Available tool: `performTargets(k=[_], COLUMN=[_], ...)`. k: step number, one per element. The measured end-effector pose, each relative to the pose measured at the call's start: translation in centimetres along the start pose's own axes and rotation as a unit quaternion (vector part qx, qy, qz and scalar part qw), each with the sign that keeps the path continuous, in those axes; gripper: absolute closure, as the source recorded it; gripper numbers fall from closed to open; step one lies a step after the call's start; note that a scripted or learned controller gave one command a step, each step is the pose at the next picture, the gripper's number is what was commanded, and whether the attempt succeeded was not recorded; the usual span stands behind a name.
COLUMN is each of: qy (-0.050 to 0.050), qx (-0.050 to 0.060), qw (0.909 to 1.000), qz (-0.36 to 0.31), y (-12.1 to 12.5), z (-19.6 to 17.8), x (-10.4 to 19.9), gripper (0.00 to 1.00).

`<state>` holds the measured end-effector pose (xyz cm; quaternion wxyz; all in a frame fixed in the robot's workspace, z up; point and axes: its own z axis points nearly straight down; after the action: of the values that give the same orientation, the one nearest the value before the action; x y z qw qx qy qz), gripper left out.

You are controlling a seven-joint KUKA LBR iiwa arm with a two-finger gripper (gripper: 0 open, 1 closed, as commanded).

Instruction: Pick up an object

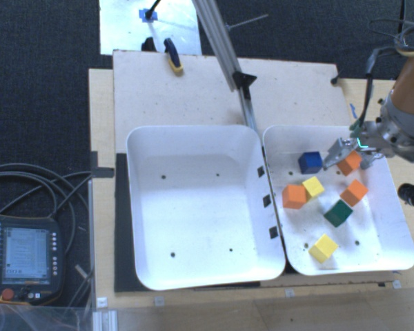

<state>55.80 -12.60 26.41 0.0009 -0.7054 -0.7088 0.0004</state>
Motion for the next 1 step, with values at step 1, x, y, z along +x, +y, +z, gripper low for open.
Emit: performTargets(k=[1], qy=[0.0], qx=[-0.002], qw=[1.0], qz=[0.001], y=[0.06], z=[-0.18], x=[-0.03], gripper=[0.0])
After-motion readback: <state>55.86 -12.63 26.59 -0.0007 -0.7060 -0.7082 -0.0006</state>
